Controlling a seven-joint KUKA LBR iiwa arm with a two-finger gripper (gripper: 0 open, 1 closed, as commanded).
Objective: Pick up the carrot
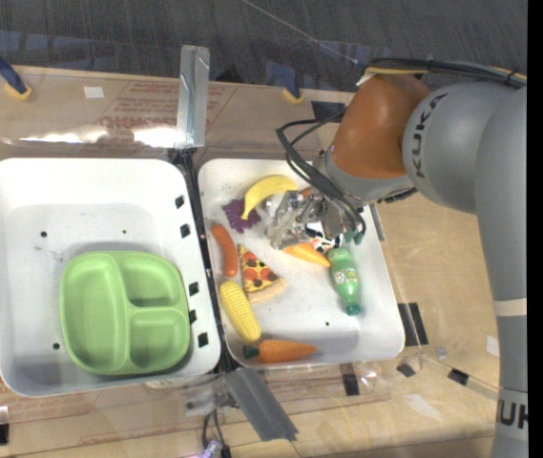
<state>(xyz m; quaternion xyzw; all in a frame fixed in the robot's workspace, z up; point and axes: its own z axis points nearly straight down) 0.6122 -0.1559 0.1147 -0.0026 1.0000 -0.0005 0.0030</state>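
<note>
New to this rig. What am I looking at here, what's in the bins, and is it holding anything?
One fixed camera looks down at a slant on two shallow white bins. The grey arm with the orange band is a KUKA robot reaching in from the right; its gripper sits low in the right bin.

The left bin holds a green divided plate. The right bin holds toy food: a banana, a sausage, a pizza slice, corn, a green bottle, and two carrots, one just below the gripper, one at the near edge.

Whether it grips anything is unclear.
</note>
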